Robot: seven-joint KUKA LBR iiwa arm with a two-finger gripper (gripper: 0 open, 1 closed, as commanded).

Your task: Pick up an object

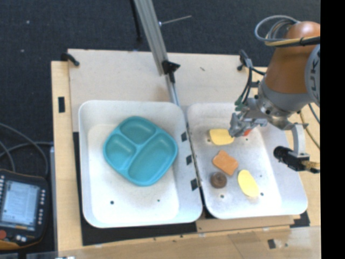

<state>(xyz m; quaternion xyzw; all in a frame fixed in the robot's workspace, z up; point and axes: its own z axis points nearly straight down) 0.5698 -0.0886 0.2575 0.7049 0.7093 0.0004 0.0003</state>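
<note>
The right bin holds a pale yellow piece near its back, an orange block in the middle, a small brown round piece in front of it, and a yellow oval piece to the front right. My gripper hangs over the back of this bin, its tips right beside the pale yellow piece's right end. I see nothing held between them.
The left bin carries a teal divided plate. A slanted metal post rises behind the two bins. A black fitting sticks out by the right bin's right rim.
</note>
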